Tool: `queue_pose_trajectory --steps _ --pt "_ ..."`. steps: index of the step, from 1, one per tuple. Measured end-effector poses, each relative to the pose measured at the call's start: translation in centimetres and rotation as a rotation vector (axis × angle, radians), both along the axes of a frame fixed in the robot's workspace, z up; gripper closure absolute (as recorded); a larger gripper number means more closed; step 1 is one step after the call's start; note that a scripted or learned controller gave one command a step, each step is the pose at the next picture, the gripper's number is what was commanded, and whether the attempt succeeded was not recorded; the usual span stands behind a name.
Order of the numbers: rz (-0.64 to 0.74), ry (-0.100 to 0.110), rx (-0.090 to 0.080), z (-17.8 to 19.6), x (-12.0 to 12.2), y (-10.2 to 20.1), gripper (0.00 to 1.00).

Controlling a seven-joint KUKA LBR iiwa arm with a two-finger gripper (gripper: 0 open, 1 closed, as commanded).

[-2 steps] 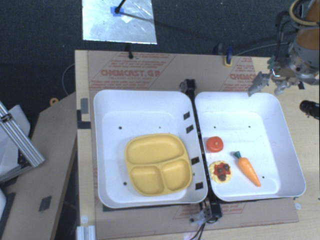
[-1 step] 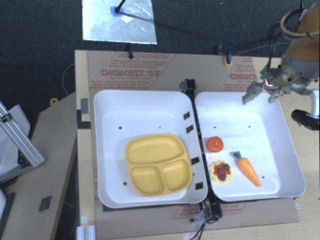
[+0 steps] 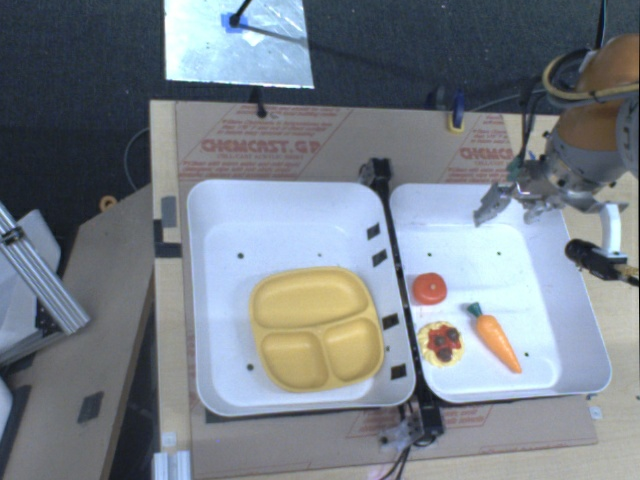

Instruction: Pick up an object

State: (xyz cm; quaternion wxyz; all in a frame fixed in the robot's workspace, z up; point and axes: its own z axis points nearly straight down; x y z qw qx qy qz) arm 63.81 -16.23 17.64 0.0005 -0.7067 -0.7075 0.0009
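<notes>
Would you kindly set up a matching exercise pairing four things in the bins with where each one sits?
Things:
1. yellow tray
2. carrot
3. tomato
4. small pizza

Places:
A. right bin, front, near the divider
B. left bin
C. right bin, right of the small pizza
D. right bin, just behind the small pizza

Pairs: 1-B, 2-C, 3-D, 4-A

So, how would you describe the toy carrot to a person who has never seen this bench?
Look at the right white bin, then at its near half, where three small toys lie. The toy carrot is the rightmost, long and orange with a green top, unlike the round red tomato and the small flat pizza.
</notes>
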Motion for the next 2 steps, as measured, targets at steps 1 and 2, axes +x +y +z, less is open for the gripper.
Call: queue_pose_trajectory --steps 1,2 --pt "0.0 -0.001 0.0 -5.0 0.9 -0.5 0.0" --pt "0.001 -0.008 -0.002 -3.5 1.0 -0.6 1.0"
